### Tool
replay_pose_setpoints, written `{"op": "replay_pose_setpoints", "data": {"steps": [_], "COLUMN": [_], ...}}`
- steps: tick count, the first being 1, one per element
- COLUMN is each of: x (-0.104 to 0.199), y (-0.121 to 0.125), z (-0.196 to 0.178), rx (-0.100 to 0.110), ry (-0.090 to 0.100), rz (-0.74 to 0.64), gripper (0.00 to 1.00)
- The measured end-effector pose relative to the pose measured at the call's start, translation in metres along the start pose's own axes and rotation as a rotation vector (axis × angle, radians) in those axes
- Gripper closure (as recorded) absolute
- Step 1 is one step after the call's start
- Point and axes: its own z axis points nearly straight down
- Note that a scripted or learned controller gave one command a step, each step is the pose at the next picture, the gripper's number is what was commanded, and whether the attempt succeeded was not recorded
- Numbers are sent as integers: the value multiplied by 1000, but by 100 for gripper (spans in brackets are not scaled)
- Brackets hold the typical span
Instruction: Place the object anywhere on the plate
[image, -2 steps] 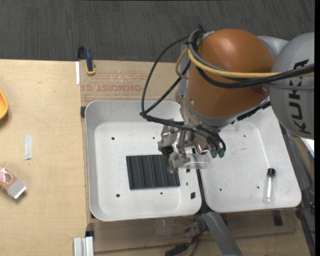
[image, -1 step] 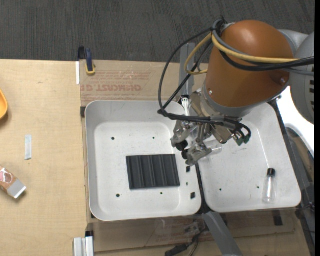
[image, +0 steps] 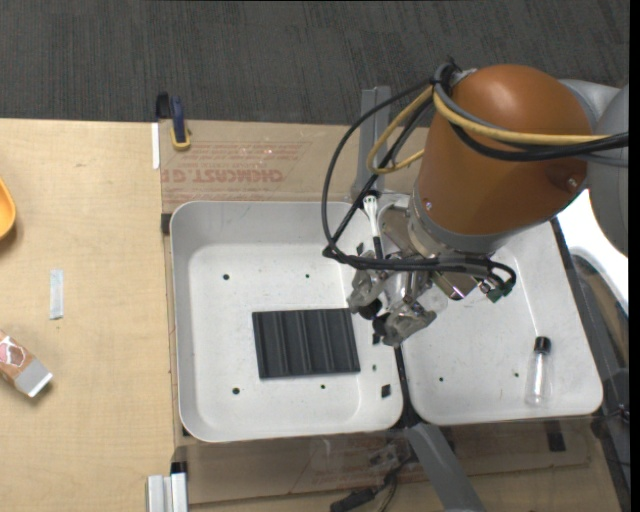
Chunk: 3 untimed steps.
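The gripper hangs over the seam between the bins, just right of the dark ribbed plate; a clear vial lies at lower right.

We saw faint red printing on the cardboard sheet behind the left bin, running upside down from our angle; the letters were too blurred for us to read with certainty.

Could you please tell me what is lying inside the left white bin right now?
Inside the shallow left white bin, a dark grey ribbed rectangular plate lies flat on the floor. The tool hangs over the bin's right edge, and whatever lies beneath it there is covered.
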Motion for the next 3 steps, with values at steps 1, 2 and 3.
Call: {"op": "replay_pose_setpoints", "data": {"steps": [1, 2, 3], "x": [9, -19, 19], "y": [-8, 27, -10], "z": [-5, 21, -21], "rx": [1, -2, 0], "ry": [-2, 0, -3], "rz": [-76, -474, -639], "gripper": [100, 100, 100]}}
